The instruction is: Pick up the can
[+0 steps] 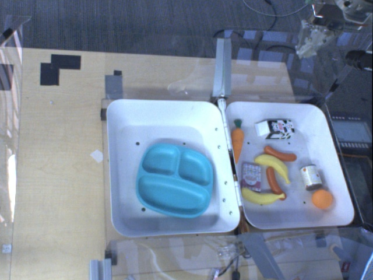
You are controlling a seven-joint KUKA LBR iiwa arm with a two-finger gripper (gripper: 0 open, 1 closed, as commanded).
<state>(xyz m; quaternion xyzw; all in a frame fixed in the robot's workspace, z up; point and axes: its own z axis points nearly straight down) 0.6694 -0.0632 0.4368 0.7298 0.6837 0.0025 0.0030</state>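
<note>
The can [310,177] is small and silver with a pale label. It lies in the right bin [326,127] near that bin's right wall, just above an orange [322,199]. My gripper [307,42] hangs high at the top right of the view, beyond the far edge of the right bin and well away from the can. Nothing shows in its grasp.
The right bin also holds a carrot [237,139], a milk carton [275,129], two bananas [275,167], two sausages [280,154] and a small red packet [252,176]. A blue divided plate [175,179] lies in the left bin [122,156]. A metal post [221,69] stands behind the bins.
</note>
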